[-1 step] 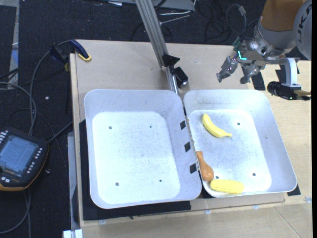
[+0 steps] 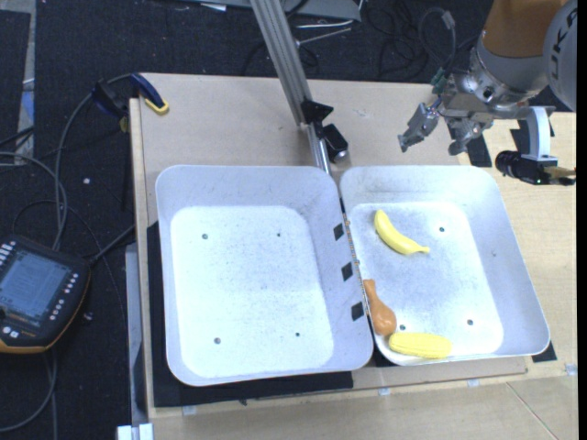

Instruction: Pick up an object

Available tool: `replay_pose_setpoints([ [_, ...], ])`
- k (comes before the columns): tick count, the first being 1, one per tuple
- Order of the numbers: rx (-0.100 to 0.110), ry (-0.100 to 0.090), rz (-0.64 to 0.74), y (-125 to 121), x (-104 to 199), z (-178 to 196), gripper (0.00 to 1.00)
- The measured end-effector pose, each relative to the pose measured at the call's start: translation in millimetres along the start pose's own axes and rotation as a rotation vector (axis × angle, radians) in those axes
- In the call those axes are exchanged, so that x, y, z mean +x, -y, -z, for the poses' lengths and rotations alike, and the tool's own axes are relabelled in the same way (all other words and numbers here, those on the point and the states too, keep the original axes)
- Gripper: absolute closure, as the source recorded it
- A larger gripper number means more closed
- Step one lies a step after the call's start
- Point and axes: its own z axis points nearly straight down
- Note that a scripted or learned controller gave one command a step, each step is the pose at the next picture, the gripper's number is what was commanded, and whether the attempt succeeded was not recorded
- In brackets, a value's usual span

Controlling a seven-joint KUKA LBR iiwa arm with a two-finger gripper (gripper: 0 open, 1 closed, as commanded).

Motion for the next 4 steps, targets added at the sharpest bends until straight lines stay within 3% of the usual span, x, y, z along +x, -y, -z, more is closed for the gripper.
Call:
replay_pose_setpoints([
  [2, 0.004, -0.001, 0.0, 20, 5, -109, 0.0],
  [3, 0.005, -0.001, 0.0, 11, 7, -162, 0.0],
  [4, 0.0, 0.0, 0.0, 10, 7, -149, 1.0],
])
